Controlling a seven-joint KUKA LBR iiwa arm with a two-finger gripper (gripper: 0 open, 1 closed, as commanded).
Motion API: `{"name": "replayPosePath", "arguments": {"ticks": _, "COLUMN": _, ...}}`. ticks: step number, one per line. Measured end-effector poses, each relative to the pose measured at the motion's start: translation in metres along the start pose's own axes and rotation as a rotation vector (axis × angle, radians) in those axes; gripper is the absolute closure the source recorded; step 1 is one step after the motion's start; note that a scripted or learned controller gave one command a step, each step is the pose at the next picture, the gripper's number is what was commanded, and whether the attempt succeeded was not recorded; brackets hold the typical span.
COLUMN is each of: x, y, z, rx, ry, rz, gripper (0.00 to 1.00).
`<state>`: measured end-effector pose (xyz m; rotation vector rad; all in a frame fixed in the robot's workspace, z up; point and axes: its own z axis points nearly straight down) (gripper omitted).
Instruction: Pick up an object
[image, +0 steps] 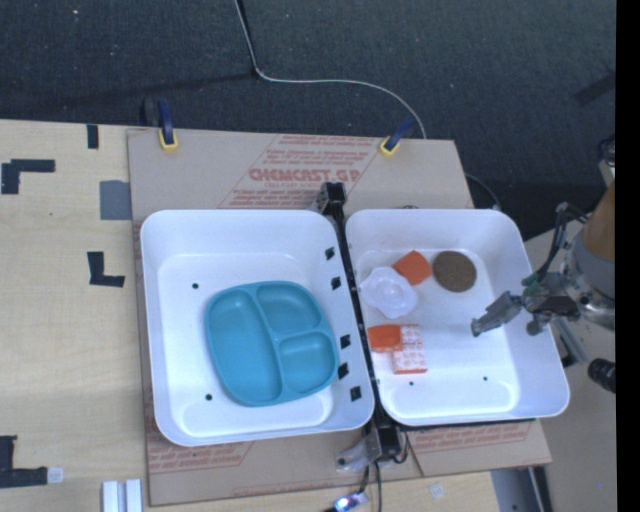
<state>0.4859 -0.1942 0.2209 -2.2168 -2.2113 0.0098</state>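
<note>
The gripper sits over the right side of the right bin. I cannot tell how it is set. The things to pick lie to its left: brown disc, orange block, clear cup.

Both white bins look like smooth moulded plastic with a soft sheen. The blue divided plate at lower left of centre is matt plastic, evenly coloured. Beneath the bins lies a brown cardboard sheet, dull and printed in red, on a pale wood-look bench. In the right bin, the clear cup is glossy and translucent, the brown disc matt, the orange block flat-finished. My gripper looks like dull grey metal.
</note>
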Motion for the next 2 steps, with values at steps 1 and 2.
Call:
{"name": "replayPosePath", "arguments": {"ticks": 1, "x": 0.000, "y": 0.002, "z": -0.005, "rx": -0.010, "ry": -0.003, "rz": -0.003, "gripper": 0.00}}
{"name": "replayPosePath", "arguments": {"ticks": 2, "x": 0.003, "y": 0.000, "z": 0.039, "rx": -0.006, "ry": -0.002, "rz": -0.003, "gripper": 0.00}}
